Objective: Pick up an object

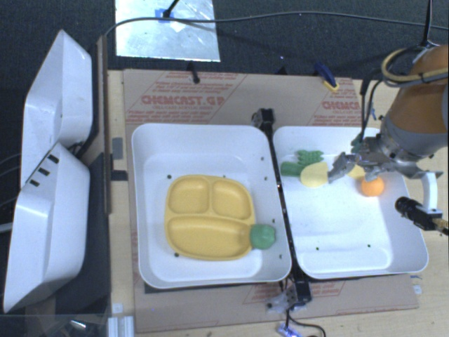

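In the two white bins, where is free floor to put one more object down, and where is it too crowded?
Free: the right bin's near half, below the yellow object and orange ball; the left bin's far strip above the yellow tray. Crowded: the right bin's far part, around the gripper and green object.

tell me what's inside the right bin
The right bin holds a green and yellow toy and an orange ball. The gripper hangs over them, covering part of the bin floor.
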`<state>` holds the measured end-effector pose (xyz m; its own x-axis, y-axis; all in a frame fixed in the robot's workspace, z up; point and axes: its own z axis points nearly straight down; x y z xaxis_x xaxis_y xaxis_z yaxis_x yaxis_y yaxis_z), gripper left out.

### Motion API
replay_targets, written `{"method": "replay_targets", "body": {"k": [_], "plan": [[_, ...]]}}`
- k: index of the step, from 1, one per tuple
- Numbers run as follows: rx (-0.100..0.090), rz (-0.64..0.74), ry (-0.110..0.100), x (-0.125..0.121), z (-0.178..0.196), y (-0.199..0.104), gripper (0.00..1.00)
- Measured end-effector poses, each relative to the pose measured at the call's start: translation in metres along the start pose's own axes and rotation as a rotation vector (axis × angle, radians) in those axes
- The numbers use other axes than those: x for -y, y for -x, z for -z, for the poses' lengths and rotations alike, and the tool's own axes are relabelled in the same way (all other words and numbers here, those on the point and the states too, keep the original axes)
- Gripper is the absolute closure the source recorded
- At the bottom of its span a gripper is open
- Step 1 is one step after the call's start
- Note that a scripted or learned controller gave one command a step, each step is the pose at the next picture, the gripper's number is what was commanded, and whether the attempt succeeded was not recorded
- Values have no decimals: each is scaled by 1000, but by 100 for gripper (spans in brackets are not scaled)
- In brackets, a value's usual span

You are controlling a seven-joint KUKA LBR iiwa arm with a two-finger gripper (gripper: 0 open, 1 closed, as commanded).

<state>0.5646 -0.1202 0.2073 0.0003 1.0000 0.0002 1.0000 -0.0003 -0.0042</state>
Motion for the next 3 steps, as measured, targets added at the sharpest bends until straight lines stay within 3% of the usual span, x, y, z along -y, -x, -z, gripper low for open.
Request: {"method": "replay_targets", "body": {"k": [1, 3], "plan": [[0, 1, 5, -1, 2, 0, 0], [0, 1, 2, -3, -83, -10, 0]]}}
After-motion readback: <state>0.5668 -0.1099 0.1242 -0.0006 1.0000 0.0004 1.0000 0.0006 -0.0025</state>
